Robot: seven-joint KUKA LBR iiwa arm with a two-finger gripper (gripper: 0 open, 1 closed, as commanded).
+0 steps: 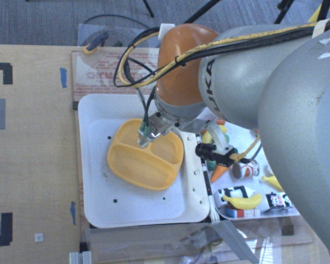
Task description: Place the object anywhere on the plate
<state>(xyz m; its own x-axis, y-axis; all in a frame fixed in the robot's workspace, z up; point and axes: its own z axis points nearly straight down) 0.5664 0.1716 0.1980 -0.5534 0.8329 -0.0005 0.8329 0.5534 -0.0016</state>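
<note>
Pincer sits low over the yellow divided plastic plate in the left shallow white bin, at the plate's upper rim. Cannot tell its state, nor whether anything is carried. Candidate objects, a yellow toy banana and an orange toy carrot, lie in the right bin. Judgement: release centrally over a compartment, away from the rim; retreat straight upward, since bin walls are near.

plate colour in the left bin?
Yellow-orange divided plastic plate, plain, no pattern; camera view.
</note>
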